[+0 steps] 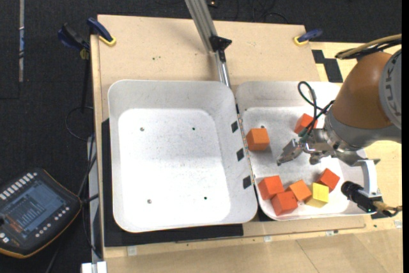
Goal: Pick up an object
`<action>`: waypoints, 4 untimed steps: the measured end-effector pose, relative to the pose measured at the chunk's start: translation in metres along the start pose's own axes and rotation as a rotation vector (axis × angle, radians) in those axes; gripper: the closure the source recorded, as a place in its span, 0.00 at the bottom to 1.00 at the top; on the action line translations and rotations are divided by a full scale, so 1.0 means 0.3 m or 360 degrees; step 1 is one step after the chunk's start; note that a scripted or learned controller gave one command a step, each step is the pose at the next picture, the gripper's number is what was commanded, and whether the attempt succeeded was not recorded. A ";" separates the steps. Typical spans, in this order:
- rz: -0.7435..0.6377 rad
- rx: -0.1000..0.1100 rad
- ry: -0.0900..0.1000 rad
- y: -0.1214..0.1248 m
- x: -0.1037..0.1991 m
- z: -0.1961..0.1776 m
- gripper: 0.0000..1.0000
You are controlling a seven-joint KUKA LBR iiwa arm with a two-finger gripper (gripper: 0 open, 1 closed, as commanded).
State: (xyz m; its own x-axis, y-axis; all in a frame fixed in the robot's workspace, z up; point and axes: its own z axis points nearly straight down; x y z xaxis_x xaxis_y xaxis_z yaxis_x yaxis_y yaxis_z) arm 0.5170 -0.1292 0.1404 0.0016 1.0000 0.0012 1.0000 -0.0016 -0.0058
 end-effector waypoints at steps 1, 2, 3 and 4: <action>-0.0001 -0.0007 -0.0002 0.000 0.001 0.157 0.00; -0.0001 -0.0014 -0.0002 0.005 0.001 0.116 1.00; 0.0001 -0.0019 -0.0006 0.001 -0.035 -0.056 1.00; -0.0005 -0.0020 -0.0006 -0.003 -0.041 -0.199 1.00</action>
State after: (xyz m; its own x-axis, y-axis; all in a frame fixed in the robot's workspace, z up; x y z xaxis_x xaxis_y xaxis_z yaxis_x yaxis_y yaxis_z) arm 0.5165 -0.1415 0.2002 -0.0018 1.0000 -0.0023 1.0000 0.0018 0.0066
